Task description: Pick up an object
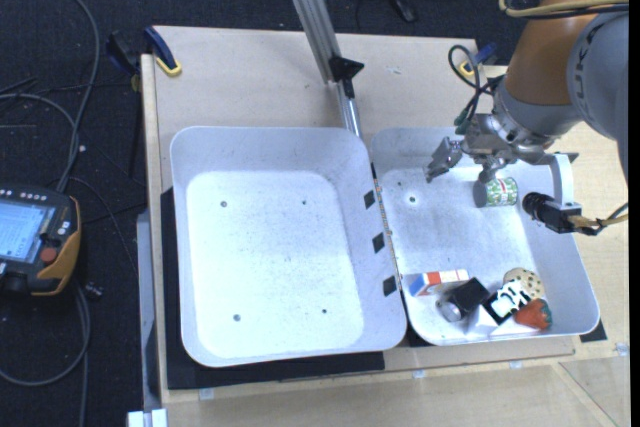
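My gripper hangs over the back of the right bin, open, with nothing between its fingers. One fingertip points left, the other is lower to the right. A small green and white can lies on the bin floor just right of that second finger, outside the gap. At the bin's front right corner lie a red, white and blue box, a black object, a black and white item, a speckled beige ball and a red fruit-like piece.
The left bin sits beside the right one, their rims meeting near the middle. A slanted aluminium bar comes down to the bench's back edge. A teach pendant lies off the bench at the left.
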`<state>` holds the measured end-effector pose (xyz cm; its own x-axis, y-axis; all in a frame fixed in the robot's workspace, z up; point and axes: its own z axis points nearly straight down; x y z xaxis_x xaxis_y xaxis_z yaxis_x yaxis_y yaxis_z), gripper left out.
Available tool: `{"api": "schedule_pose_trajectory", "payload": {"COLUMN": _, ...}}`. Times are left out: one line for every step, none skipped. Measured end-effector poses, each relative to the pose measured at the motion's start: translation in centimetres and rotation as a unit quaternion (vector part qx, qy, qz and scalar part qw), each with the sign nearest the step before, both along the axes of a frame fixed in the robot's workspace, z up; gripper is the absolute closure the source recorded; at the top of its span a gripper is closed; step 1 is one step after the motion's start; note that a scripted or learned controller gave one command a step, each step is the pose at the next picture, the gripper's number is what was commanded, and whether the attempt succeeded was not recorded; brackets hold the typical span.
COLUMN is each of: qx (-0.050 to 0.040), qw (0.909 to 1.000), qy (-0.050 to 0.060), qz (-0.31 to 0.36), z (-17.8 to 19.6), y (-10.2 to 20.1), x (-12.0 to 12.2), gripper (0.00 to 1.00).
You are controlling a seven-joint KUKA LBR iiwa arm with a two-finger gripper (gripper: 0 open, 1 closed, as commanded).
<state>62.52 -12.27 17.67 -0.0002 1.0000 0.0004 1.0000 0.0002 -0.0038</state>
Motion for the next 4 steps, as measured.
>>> {"api": "schedule_pose_trajectory", "payload": {"qx": 0.0001, "qw": 1.0, "qy": 0.001, "qz": 0.0, "z": -6.1, "y": -0.1, "x": -0.7, "gripper": 0.0}}
{"api": "schedule_pose_trajectory", "payload": {"qx": -0.0003, "qw": 1.0, "qy": -0.002, "qz": 0.0, "z": -8.8, "y": -0.1, "x": -0.7, "gripper": 0.0}}
{"api": "schedule_pose_trajectory", "payload": {"qx": -0.0008, "qw": 1.0, "qy": -0.005, "qz": 0.0, "z": -7.6, "y": -0.2, "x": -0.6, "gripper": 1.0}}
{"api": "schedule_pose_trajectory", "payload": {"qx": -0.0006, "qw": 1.0, "qy": -0.004, "qz": 0.0, "z": -1.4, "y": -0.5, "x": -0.2, "gripper": 1.0}}
